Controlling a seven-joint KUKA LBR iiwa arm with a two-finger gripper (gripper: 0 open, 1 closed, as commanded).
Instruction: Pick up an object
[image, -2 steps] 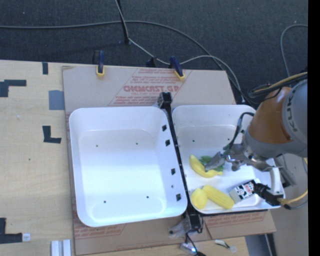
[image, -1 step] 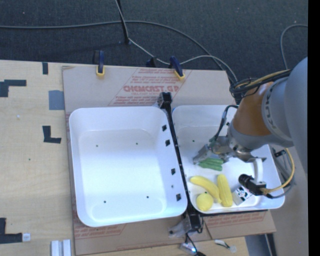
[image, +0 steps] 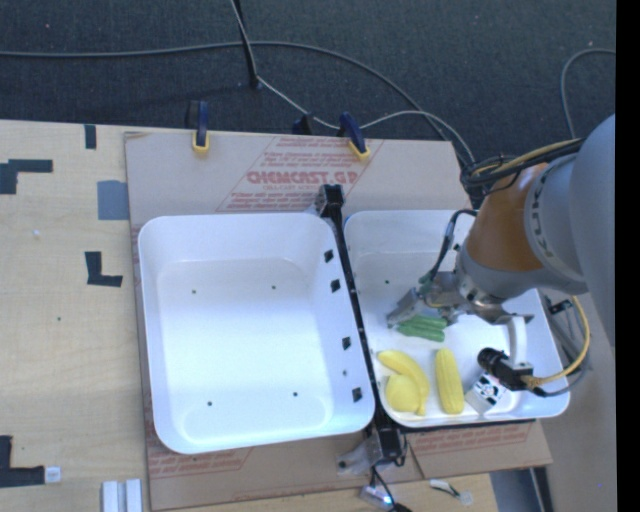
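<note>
The grey arm (image: 560, 215) with its orange band (image: 505, 235) is reaching in from the right and hanging over the right bin (image: 400, 232), 1 of 2 shallow white bins sitting side by side on a cardboard sheet (image: 290, 175) on the desk (image: 60, 300). The tool (image: 410, 308) is sitting low in the middle of the right bin, its metal tip directly over a green object (image: 422, 328) that looks like a bean pod or small pepper. The tool is touching or nearly touching the top of that green object, but whether the fingers are apart, together or clamped on anything cannot be told from this slanted view.

Just below the green object, 3 yellow items are lying near the front wall of the same bin: a banana-like piece (image: 402, 363), a rounder yellow lump (image: 403, 394) touching it, and a corn cob (image: 449, 380) lying just beside them to the right. A small black and white object (image: 487, 391) is resting in the front right corner, near a black fitting (image: 497, 364) on the arm's cable.

The left bin (image: 240, 335) is sitting against the right one, joined along a black divider (image: 345, 300). 2 clamps, (image: 201, 128) and (image: 353, 135), are gripping the back edge of the cardboard, and black cables (image: 300, 95) are running across the dark floor behind.
</note>
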